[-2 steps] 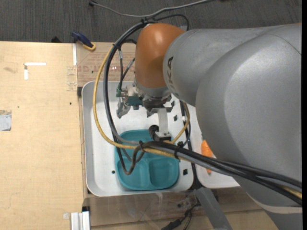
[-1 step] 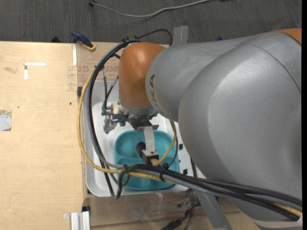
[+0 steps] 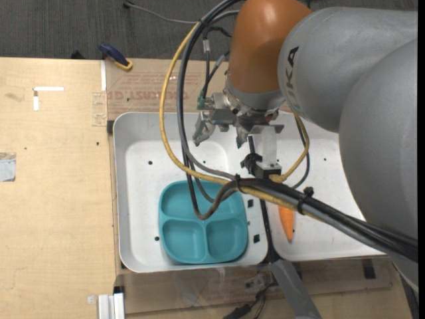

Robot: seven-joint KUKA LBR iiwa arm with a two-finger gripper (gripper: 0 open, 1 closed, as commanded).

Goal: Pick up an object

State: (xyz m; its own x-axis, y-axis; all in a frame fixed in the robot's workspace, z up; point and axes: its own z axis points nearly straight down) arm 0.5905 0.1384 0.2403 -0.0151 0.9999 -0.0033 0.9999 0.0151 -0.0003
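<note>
grey arm [image 3: 358, 78], orange wrist band [image 3: 265, 38], black and yellow cables [image 3: 174, 85], kuka lettering [image 3: 292, 62].
</note>
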